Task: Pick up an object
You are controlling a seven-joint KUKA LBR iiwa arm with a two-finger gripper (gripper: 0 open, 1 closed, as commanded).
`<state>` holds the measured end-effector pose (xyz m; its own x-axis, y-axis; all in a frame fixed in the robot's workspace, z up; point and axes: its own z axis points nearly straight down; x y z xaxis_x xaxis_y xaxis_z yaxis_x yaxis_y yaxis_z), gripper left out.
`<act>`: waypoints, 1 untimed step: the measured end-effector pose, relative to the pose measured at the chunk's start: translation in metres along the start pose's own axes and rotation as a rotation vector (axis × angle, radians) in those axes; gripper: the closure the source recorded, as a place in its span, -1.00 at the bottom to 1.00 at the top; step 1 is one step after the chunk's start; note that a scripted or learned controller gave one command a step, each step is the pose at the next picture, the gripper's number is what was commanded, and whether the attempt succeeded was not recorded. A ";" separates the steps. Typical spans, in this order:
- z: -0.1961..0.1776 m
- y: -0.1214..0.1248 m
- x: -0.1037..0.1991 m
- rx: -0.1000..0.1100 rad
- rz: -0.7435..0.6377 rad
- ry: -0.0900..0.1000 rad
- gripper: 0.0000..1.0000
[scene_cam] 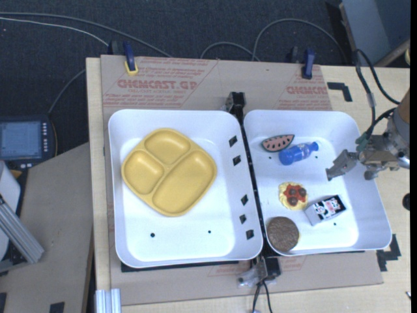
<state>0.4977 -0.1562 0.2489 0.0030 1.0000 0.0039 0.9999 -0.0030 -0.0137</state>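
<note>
Nearest you in the right bin [381, 230] lies a round brown disc [283, 233], with a small black-and-white carton [324, 209] just beside it and a little yellow toy pizza with red toppings [293, 195] just behind. Any of these would serve as your pick, and none is lifted yet. The gripper [355, 168] hangs over the bin's right side, level with the gap between the carton and the blue bottle [298, 153]. Its fingers [339, 167] look spread apart with nothing between them, so you are in the approach step and no grasp is made. The carton looks like the closest target: your next move calls for centring over it, turning to straddle its narrow sides, then coming down before closing. Farther back, a toy watermelon slice [278, 142] sits touching the bottle's far side. In the left bin [120, 240] a yellow divided plate [169, 171] lies flat, well apart from the gripper.
</note>
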 end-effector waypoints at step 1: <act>-0.006 0.002 0.000 -0.013 -0.003 -0.003 -1.00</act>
<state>0.5002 -0.1558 0.2549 -0.0004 1.0000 0.0013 1.0000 0.0004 -0.0012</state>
